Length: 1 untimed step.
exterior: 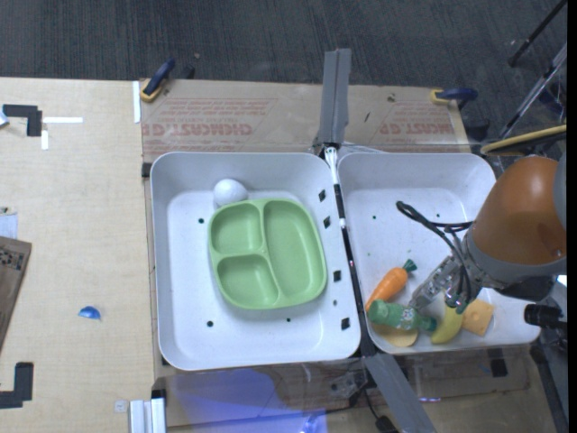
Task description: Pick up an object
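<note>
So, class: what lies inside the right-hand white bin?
In the right bin lie a toy carrot, a green bottle, a banana and a yellow block. The gripper hangs over them; the arm covers the bin's right part.

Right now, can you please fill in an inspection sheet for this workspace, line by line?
Surface: two white bins, left bin and right bin, on a wooden bench.
Job's things: toy carrot, green bottle, banana, yellow block in right bin.
Clutter: green divided plate and white ball in left bin.
Grippers: hand low over the toys; grip unclear.
Cables: black cable in right bin.
Surroundings: cardboard sheet, dark floor.
</note>
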Motion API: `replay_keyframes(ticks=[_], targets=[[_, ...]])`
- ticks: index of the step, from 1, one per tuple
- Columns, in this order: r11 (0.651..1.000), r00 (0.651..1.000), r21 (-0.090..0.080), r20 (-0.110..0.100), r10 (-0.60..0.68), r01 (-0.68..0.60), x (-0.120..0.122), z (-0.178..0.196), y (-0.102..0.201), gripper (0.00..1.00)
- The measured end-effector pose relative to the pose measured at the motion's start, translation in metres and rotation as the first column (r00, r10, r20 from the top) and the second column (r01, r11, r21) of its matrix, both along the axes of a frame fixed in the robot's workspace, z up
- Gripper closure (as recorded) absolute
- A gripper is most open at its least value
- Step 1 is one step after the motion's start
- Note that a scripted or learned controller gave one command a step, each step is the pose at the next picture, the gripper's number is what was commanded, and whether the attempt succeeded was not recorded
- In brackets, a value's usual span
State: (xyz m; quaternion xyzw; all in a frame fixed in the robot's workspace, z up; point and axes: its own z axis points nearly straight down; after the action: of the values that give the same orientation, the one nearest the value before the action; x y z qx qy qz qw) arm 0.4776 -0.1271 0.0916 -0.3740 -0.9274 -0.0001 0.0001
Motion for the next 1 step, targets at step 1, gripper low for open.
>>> replay_keyframes(ticks=[1], targets=[[0.999,0.999,0.0,0.002,-0.046,0.046,0.0004,0.0003,-0.0291,1.0]])
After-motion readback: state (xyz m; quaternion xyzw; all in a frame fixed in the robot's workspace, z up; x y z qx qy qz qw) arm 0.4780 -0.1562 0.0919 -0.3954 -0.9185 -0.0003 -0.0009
